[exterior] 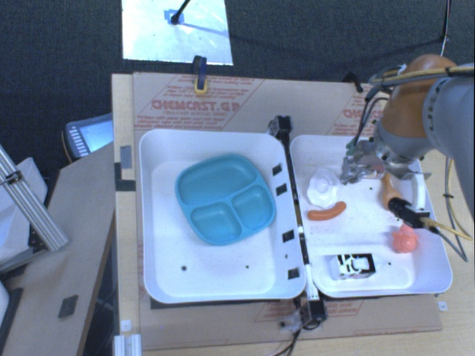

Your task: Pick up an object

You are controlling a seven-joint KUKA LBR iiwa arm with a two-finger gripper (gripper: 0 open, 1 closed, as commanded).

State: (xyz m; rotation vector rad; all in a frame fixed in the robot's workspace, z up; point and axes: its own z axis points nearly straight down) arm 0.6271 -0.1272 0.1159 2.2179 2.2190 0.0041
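The right bin (427, 277) holds a small white cup-like object (322, 186), an orange sausage (326, 212), a pink lumpy toy (404, 239), a black and white block (354, 265) and an orange-brown piece (387, 186) beside a white handle. My gripper (350, 170) hangs low over the bin's upper part, just right of the white object, its tip at that object's edge. Nothing is seen between the fingers.
The left bin (167, 273) carries a blue three-compartment tray (224, 197). A black divider strip (291, 199) runs between the bins. Cables trail along the right bin's far side. A yellow clamp (200, 80) sits at the board's back edge.
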